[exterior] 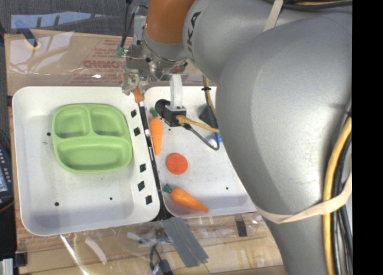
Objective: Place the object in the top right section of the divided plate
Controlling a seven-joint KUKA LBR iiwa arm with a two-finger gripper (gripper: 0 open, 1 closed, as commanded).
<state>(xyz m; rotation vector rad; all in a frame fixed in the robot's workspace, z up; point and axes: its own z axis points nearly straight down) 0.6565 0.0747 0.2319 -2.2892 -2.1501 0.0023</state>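
Note:
A green divided plate [93, 138] lies in the left bin [36, 196]; its top right section [109, 122] holds nothing. My gripper [134, 88] hangs over the back end of the ridge between the two bins, just beyond the plate's far right corner. A small orange bit [139, 95] shows at its lower tip, and I cannot tell whether it is held. In the right bin [230, 199] one carrot [156, 134] lies along the ridge. An orange disc [176, 163] sits in the middle and a second carrot [187, 199] lies near the front.
The big grey arm [281, 106] covers the right bin's right half. A blue thing [217, 140] and a dark thing [209, 115] peek out at the arm's edge. Cardboard [66, 52] lies behind the bins and tape scraps [182, 241] in front.

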